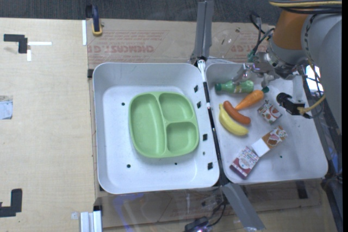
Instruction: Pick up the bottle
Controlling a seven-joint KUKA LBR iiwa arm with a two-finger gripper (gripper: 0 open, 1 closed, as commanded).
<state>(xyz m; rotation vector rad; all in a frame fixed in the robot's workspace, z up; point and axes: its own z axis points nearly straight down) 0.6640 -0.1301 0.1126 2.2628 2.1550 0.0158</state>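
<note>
The green bottle (pixel 234 86) lies on its side at the far left of the right bin (pixel 304 163), its length running left to right. My gripper (pixel 254 72) hangs just above and behind the bottle's right end, under the grey wrist with the orange band. The wrist hides where the gripper meets the bottle, so contact is unclear.
Just in front of the bottle lie an orange carrot (pixel 250 99), a red sausage (pixel 236 113) and a yellow banana (pixel 232 124). Small packets (pixel 269 112) (pixel 274 137) and a red box (pixel 246 162) sit nearer the front. The left bin (pixel 109 171) holds a green divided plate (pixel 163 124).
</note>
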